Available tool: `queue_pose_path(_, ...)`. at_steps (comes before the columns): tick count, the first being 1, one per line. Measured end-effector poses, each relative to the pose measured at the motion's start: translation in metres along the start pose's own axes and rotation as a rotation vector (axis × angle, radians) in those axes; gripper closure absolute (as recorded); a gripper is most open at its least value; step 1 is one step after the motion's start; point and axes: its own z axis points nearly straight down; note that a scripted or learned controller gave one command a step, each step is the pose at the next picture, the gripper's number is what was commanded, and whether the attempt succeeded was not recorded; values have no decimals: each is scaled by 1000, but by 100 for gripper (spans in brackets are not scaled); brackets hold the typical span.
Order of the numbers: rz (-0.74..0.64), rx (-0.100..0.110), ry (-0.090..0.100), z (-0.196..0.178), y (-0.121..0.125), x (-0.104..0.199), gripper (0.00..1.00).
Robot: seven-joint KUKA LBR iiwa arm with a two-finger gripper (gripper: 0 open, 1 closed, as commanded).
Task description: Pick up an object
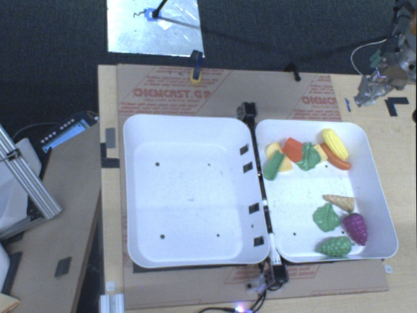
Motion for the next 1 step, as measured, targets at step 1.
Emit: queue_pose_path(1, -1, 0, 0, -16, 0, -15, 100)
